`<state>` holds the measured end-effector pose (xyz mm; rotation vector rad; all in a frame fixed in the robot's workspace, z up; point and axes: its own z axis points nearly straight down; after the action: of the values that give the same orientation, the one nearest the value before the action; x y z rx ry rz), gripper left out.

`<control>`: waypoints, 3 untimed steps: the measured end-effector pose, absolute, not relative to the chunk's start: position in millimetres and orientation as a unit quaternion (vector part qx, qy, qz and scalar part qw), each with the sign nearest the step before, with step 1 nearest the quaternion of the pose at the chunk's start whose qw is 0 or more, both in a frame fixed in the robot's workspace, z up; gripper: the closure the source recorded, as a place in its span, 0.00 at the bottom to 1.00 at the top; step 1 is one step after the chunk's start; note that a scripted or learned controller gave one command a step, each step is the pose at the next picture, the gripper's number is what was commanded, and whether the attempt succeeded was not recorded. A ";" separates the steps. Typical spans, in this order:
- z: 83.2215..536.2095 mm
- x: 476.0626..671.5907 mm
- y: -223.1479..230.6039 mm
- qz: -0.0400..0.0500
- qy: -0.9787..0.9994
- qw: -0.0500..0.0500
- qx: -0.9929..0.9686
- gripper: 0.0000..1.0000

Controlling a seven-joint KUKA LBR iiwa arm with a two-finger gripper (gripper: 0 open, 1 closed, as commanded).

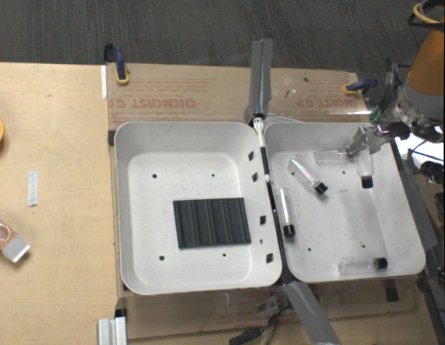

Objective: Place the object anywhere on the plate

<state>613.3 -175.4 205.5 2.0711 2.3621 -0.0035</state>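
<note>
Bench with two white bins (129,192); ridged plate (211,222) left. Gripper (373,131) at 2 o'clock, grip state unclear, possibly over clear tube (365,171). Risk: slippery tubes, missed grasp.

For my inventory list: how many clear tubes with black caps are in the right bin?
4: one mid-bin, one along the left wall, one near the gripper, one at the front wall. Glare may hide more.
</note>
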 end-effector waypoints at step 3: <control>323.7 483.9 -49.7 -0.001 0.800 -0.001 0.600 1.00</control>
<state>483.9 -49.7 323.7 1.8857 2.5146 -0.0037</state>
